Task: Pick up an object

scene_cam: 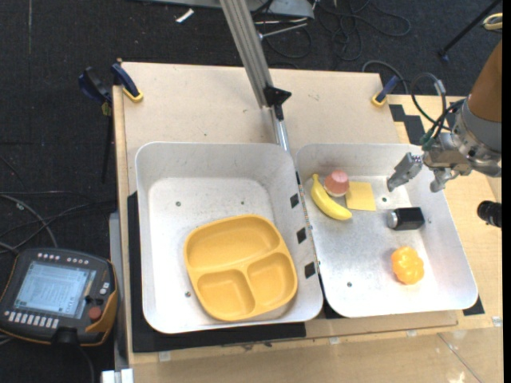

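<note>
Left bin (160, 214): way off to the pincer's left, has the yellow divided tray (239, 266) in it, nothing going on over there.

Banana (327, 202): in the right bin (447, 294), left of the pincer and a bit nearer the camera, lying flat on the bin floor.

Pink thing (338, 182): small round-ish piece touching the banana's top end, left of the pincer.

Yellow square (361, 196): flat piece just beside the banana, between it and the pincer.

Black block (407, 218): closest candidate imo, sitting just below the pincer toward the camera, not touched.

Orange lump (408, 265): further toward the camera from the pincer, also loose on the bin floor.

Pincer (421, 174): hovering at the far-right part of the right bin, fingers spread apart, nothing between them, doesn't look like it's touching anything.

Progress: basically at the start, I'd say. Every object sits on the bin floor, nothing is lifted. Left to do: drop onto one item, close, lift.
</note>
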{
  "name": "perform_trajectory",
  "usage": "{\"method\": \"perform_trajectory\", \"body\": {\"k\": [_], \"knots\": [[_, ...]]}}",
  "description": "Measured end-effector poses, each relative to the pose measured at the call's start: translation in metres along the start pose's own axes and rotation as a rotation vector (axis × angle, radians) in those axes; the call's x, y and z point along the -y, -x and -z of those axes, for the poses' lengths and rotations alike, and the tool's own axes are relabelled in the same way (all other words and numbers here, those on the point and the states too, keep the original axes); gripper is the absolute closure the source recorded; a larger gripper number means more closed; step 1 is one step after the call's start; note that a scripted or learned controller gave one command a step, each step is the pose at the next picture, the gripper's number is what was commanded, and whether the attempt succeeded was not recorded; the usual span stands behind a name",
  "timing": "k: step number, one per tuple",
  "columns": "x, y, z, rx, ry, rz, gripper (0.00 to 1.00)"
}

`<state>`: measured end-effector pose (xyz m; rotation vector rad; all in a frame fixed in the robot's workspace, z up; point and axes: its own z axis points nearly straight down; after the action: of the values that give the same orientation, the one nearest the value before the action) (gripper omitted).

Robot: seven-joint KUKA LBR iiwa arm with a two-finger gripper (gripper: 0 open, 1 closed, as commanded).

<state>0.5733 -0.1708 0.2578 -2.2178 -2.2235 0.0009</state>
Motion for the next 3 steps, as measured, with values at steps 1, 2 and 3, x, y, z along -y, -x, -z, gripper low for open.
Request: {"method": "perform_trajectory", "body": {"k": [1, 2, 3], "knots": [[0.000, 0.000, 0.000, 0.000, 0.000, 0.000, 0.00], [0.003, -0.009, -0.060, -0.001, -0.005, -0.001, 0.00], [0.002, -0.017, -0.122, -0.001, -0.005, -0.001, 0.00]]}}
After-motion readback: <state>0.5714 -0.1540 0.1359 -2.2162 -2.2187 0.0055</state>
